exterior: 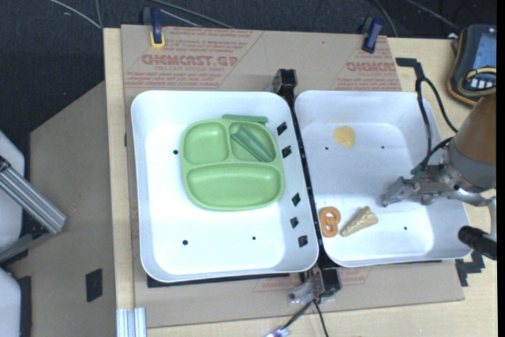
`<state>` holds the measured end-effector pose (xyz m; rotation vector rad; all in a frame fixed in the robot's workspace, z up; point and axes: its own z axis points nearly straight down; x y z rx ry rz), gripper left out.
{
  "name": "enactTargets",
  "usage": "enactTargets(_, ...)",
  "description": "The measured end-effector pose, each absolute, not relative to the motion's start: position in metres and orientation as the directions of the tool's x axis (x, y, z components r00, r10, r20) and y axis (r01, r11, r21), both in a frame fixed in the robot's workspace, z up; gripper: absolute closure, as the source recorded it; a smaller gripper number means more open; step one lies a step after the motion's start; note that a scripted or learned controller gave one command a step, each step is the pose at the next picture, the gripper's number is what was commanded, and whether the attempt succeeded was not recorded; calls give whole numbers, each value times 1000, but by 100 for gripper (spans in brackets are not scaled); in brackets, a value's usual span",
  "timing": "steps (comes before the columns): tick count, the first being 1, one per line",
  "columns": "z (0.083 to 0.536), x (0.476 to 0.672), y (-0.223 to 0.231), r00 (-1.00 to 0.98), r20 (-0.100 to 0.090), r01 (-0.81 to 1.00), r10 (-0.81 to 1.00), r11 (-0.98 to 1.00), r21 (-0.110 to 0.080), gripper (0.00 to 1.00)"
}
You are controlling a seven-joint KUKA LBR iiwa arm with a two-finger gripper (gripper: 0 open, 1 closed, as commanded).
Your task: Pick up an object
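From the camera above the bench, the tan cone-shaped piece point(358, 221), like a small wafer cone, lies on its side on the floor of the right shallow white bin point(371, 252), near that bin's front edge. Its long axis runs at a slant, with the narrow tip pointing up and to the right in view and the wider end down toward the left. Just beside its wide end, close to the divider between the bins, lies an orange pretzel-shaped ring point(329, 221); whether the two touch cannot be told. A small round yellow-orange piece point(344, 137) rests well apart from them, toward the back of the same bin.

The two-finger gripper point(394, 197) reaches in from the right, low over the right bin, its grey fingers point(392, 196) pointing leftward. Nothing sits between them, and whether they are spread or pressed together cannot be told. The gripper stands near the cone, above and to the right of it in view, not touching it.

The left shallow white bin point(158, 193) holds a light green divided plastic plate point(230, 184), and a darker green elongated piece point(252, 141) lies slantwise in its upper right compartment.
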<state>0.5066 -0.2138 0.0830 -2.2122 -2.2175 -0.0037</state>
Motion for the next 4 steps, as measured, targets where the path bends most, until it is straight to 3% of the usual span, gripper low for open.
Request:
enactTargets(1, 96, 507, -215, -1, 4, 1000, 1000, 1, -1, 100)
enactTargets(4, 268, 502, -220, -1, -3, 1000, 1000, 1, 8, 100)
